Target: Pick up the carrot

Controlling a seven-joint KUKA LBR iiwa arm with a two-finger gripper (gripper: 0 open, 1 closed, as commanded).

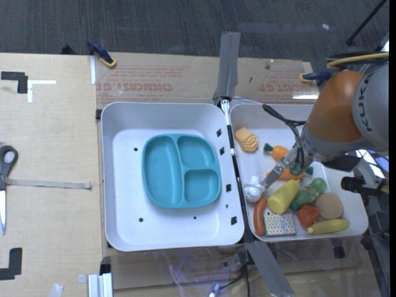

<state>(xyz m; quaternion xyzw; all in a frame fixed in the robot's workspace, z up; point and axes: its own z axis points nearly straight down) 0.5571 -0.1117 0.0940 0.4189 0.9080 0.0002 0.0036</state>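
One carrot (279, 151) lies at ten o'clock from my gripper (286, 167), long axis probably three-to-nine; grip state unclear.

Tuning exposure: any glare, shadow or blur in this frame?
Camera view: even light; soft sheen on the shallow white left bin; teal three-compartment plate sharp; arm's faint shadow darkens the right white bin; small orange carrot by the two-finger gripper slightly soft.

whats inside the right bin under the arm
The right bin holds toy food: a carrot, corn, a yellow bottle, a banana and more. The arm covers the bin's far right corner, so anything there is hidden.
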